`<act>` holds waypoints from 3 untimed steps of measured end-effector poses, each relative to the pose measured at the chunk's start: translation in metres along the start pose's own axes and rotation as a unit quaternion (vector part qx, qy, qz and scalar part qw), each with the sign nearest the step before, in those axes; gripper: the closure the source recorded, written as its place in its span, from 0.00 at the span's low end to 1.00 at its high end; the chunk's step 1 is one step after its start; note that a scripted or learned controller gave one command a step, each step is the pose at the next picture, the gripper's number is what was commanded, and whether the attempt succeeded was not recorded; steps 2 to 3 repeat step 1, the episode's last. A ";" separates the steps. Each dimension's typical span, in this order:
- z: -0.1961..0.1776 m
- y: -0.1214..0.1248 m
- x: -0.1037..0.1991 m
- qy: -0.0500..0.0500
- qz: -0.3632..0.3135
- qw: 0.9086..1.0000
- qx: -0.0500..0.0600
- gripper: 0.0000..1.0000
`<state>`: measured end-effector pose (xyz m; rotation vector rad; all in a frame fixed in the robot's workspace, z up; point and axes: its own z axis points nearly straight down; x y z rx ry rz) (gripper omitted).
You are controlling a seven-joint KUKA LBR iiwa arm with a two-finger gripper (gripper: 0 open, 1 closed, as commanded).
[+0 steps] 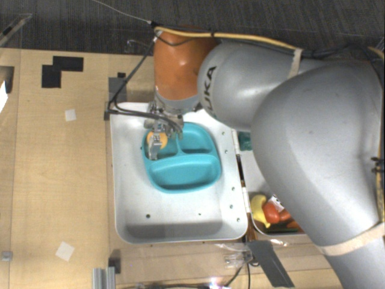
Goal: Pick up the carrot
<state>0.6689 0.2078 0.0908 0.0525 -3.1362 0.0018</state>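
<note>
Task thing: the carrot [290, 223] appears as an orange sliver in the right bin [260, 224], at about 4 o'clock in the camera view, lying beside a red piece [274, 211] and a yellow piece [258, 206]; the arm [313, 137] covers most of it, so I cannot be sure of its outline.

Claw: the claw [155, 144] hangs over the left bin [129, 179], at about 11 o'clock from the centre, above the upper left compartment of a teal divided plate [183, 167]. A small yellow-orange bit [157, 139] sits at its tip; I cannot tell whether that belongs to the claw or is something it carries, nor how wide it stands.

Relation: claw and carrot are well apart, in different bins.

Progress: by my judgement the pick is not done; the carrot lies in the right bin and nothing recognisable as it is between the fingers.

What is left: the claw needs to cross to the right bin, come down over the carrot and close on it, then lift.

Risk: the red and yellow pieces lie just beside the carrot and may get caught instead.

Surface: a pale wooden worktop [54, 179] with black angular marks [60, 70] at 10 o'clock and small pale squares of tape.

Room: dark ribbed flooring [90, 5] beyond the worktop at 12 o'clock; cables [129, 80] trail toward the wrist.
</note>
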 end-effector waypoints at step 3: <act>-0.011 0.002 -0.003 -0.010 -0.001 1.000 -0.003 1.00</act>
